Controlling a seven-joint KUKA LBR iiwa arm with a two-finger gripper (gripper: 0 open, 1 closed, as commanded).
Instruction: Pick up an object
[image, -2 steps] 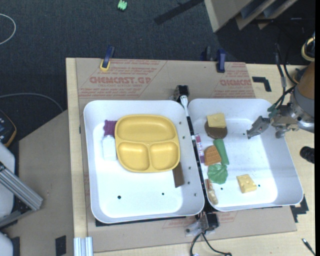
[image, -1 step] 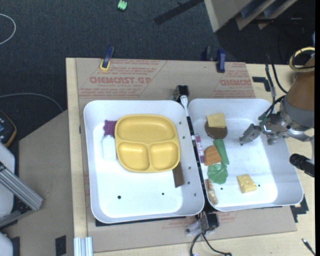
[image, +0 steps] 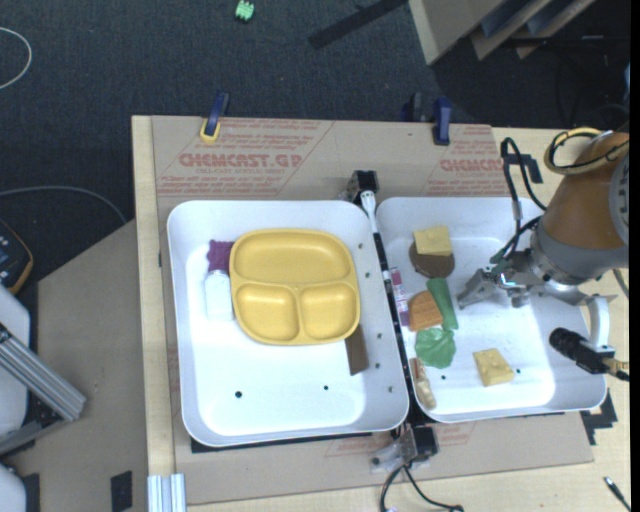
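Gripper fingers apart, holding nothing (over right bin); orange block just beside, toward left bin.

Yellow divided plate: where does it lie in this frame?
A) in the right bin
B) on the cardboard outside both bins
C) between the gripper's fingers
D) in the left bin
D: the yellow divided plate lies flat in the left bin, while the gripper is over the right bin, among the small items there.
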